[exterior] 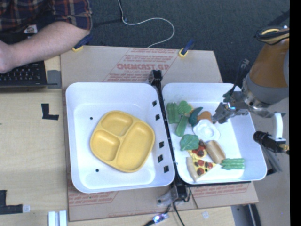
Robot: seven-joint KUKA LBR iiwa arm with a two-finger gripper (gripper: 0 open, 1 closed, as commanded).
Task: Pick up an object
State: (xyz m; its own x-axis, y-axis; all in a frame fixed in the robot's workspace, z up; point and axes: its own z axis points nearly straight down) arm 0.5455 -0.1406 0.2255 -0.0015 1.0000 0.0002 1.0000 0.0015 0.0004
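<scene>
The gripper hangs at the right of the frame over the right bin; whether it is open cannot be told. Toy foods lie just left of it: a fried egg, green leaves, a hot dog, a pizza slice. A yellow tray sits in the left bin.

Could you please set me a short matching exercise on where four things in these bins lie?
Things:
1. yellow tray
2. pizza slice
3. fried egg
4. gripper

Places:
A. near front edge of the right bin
B. above the right bin's far right part
C. in the left bin
D. middle of the right bin, beside the green toy food

Pairs: 1-C, 2-A, 3-D, 4-B
</scene>
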